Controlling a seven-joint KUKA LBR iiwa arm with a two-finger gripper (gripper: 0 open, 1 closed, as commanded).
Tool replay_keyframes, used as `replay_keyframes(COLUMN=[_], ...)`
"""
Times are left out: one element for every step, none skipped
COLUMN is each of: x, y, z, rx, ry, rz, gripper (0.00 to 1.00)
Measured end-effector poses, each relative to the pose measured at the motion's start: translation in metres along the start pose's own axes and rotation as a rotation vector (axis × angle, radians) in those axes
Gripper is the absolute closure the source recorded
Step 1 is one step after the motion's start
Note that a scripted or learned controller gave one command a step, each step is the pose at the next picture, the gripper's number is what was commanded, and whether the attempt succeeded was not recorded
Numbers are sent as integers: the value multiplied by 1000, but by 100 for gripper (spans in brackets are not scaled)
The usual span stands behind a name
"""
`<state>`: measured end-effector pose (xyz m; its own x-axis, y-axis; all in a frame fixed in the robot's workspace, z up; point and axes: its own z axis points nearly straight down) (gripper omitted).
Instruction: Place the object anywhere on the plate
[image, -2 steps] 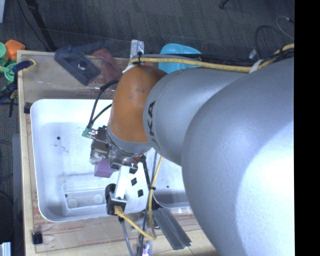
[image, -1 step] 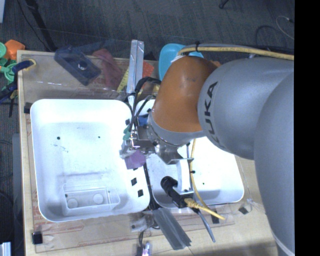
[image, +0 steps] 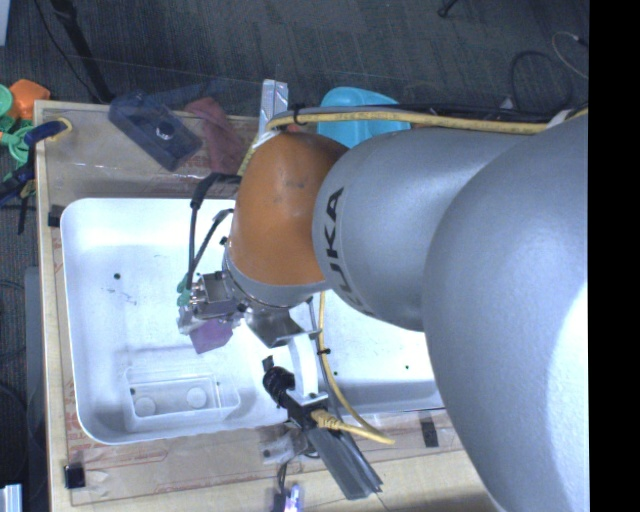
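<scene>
Smooth grey metal of the arm is filling the right of the frame, its rounded casing bearing black letters reading "UKA", with a glossy orange band curving above the wrist. Lower left of that, the gripper is hanging over the left white bin; whether it is open or closed cannot be told. A small purple block is sitting just under it, at centre-left. A clear plastic plate, rectangular with two round dimples, is lying in the bin's lower part. A yellow cable is trailing at lower centre.
</scene>
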<state>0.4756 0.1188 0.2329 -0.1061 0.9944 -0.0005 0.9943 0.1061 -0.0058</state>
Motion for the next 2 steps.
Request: replay_keyframes(x=[-102, -42], y=[-10, -3], z=[-4, 2], rx=[-2, -1], ry=[0, 0], rz=[-124, -218], gripper=[100, 100])
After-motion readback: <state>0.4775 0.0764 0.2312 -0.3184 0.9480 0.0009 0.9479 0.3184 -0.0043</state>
